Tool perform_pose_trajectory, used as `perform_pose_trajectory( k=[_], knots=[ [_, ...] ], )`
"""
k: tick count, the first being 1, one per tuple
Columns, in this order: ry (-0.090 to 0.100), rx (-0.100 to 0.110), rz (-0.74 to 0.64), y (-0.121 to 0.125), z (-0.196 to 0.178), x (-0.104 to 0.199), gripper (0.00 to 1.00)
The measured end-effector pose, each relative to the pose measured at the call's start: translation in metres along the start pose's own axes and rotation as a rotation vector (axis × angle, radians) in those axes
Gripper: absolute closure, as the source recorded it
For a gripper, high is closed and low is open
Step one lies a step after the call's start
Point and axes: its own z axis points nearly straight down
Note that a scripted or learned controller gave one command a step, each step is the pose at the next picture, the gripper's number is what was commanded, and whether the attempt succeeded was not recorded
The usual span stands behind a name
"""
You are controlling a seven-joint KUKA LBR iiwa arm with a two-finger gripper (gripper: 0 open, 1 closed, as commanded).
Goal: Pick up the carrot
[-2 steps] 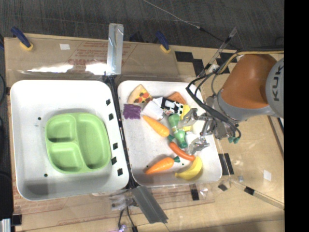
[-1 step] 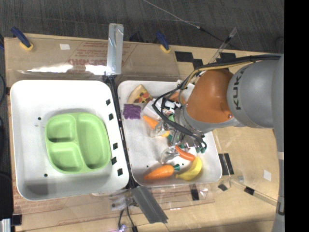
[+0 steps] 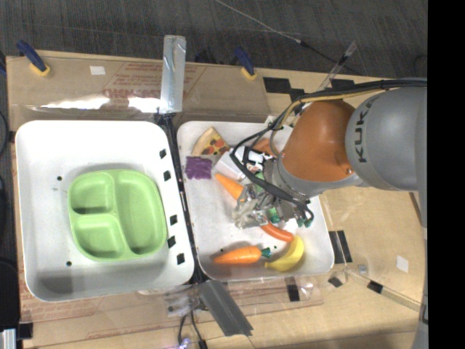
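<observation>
Orange carrot [image 3: 237, 255], lying flat near the front wall of the right bin [image 3: 205, 264], below and slightly left of the gripper [image 3: 251, 208]; green tip touching a banana [image 3: 289, 256] beside it. Gripper: low over the bin floor, angled down from the grey arm [image 3: 385, 140] at right; whether it is spread or closed cannot be told, as cables and wrist hide the tips, and nothing is seen held. Second orange piece [image 3: 229, 186], tapered, just up-left of the gripper, possibly another carrot; identity uncertain. Small red-orange item [image 3: 278, 232], just below-right of the gripper, near the banana. Purple item [image 3: 198, 168] and pizza slice [image 3: 211, 143], further up-left, by the bin's back corner. Green tray [image 3: 116, 213], three compartments, well to the left in the left bin [image 3: 36, 151]. Judgement: the gripper sits amid clutter rather than over the large carrot, so the grasp looks not yet made; crowding by the banana may hinder a clean pinch.
</observation>
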Motion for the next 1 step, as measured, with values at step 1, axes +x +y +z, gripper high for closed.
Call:
perform_pose_trajectory(
  k=[1],
  knots=[
    [-0.006,0.003,-0.212,0.0407,-0.1247,0.0366,1.00]
  ],
)
